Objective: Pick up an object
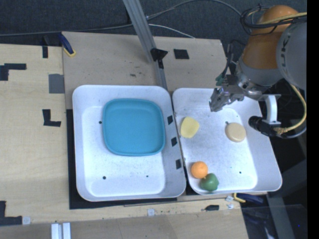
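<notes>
Four small objects lie apart in the right bin (259,168); the jaws (218,103), state unclear, may close between them on nothing.

Arm (279,39) cut off at right edge — upper links hidden

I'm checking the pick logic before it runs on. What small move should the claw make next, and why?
Probably a short drop toward the beige round object. The claw sits above the right bin near its far edge, with nothing seen between its tips, and that object lies nearest, apart from the yellow piece.
</notes>
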